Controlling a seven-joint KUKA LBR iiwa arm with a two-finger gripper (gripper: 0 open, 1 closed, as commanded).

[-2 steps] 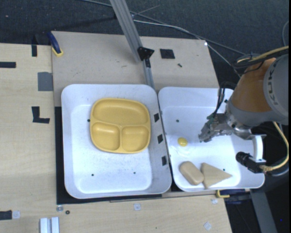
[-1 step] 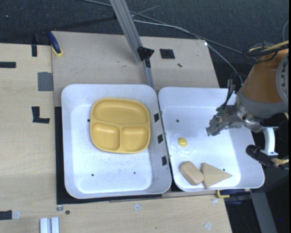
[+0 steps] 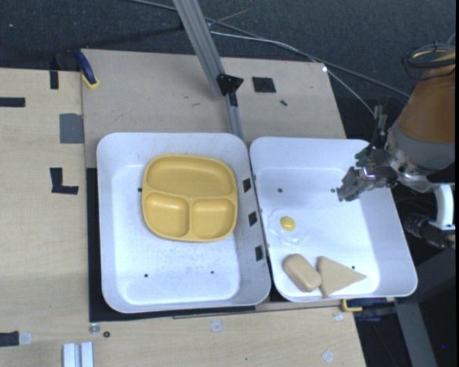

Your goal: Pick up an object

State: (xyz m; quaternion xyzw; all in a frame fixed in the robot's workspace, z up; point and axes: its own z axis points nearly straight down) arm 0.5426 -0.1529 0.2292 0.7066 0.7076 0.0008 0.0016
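text: none legible | labels: none | numbers: none | signs: none

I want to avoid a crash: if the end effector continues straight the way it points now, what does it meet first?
The end effector points down and left into the right bin. It would probably meet the bare white floor first, short of the small yellow piece; depth is unclear.

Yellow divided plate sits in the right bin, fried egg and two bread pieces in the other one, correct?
Not quite. The camera view shows the yellow divided plate in the left bin; the fried egg and two bread pieces lie in the right bin.
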